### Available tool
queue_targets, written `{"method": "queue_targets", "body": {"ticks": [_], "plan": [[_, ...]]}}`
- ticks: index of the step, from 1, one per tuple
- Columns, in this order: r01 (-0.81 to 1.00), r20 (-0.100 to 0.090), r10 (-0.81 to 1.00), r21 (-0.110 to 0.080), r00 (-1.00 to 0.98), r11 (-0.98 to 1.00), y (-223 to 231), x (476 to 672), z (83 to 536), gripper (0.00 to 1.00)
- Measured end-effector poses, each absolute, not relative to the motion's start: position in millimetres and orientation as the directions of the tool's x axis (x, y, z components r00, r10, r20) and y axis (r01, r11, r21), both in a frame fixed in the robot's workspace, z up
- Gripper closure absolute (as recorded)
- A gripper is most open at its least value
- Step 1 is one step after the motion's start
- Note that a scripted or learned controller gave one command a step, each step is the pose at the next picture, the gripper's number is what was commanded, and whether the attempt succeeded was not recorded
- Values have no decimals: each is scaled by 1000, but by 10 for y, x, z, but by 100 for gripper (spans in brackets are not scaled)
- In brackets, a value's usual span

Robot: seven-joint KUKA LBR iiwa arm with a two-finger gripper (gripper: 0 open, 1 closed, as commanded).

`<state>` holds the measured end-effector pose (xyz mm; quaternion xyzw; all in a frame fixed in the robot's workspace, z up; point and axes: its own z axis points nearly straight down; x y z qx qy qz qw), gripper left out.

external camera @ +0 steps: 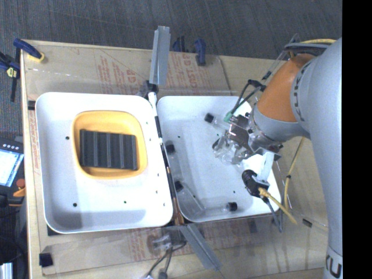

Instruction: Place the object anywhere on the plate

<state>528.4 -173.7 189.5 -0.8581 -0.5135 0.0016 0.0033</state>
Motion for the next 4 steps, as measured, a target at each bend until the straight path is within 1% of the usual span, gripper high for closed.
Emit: {"method": "queue_targets", "body": {"ticks": [1, 2, 3, 4], "plan": [[928, 0, 928, -7, 372, -372, -961, 5114, 2200, 100], [992, 0, 992, -2, 125, -125, -276, 5392, 2287, 100], [999, 2, 999, -4, 45, -45, -178, 5981, 2003, 100], [999, 1, 999, -4, 46, -46, -186, 5980, 2004, 0]]}}
